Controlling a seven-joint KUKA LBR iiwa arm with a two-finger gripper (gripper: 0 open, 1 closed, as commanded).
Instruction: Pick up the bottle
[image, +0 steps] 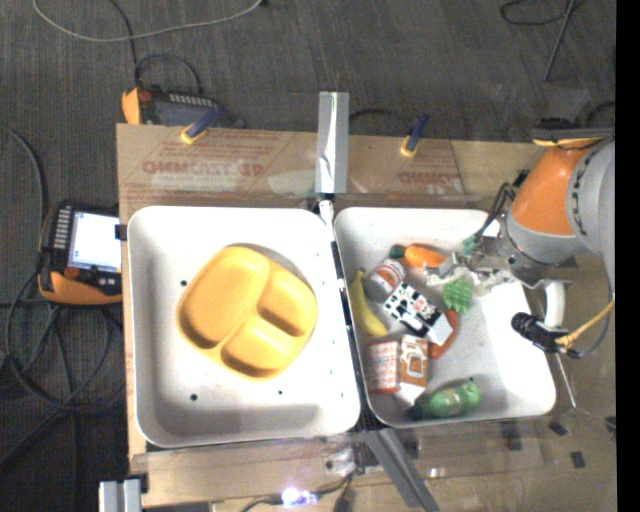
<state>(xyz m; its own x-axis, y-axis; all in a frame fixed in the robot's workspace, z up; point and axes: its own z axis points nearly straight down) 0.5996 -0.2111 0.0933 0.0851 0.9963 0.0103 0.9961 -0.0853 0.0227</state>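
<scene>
Bottle (447, 400) lies on its side at right bin's (520, 385) near edge, just beside the cartons (398, 364), while our hand (478, 262) hovers up by the far clutter, grip state we can't tell, so we'd approach w/ care across its width.

We see a rounded grey metal arm (590, 205) with a wide orange band (548, 195) — and thin black and yellow cables (590, 325) beside it.

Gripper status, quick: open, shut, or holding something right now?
Gripper: cannot be told. It sits low over the right bin's far right corner, beside the green leafy toy, with nothing visibly held.
</scene>
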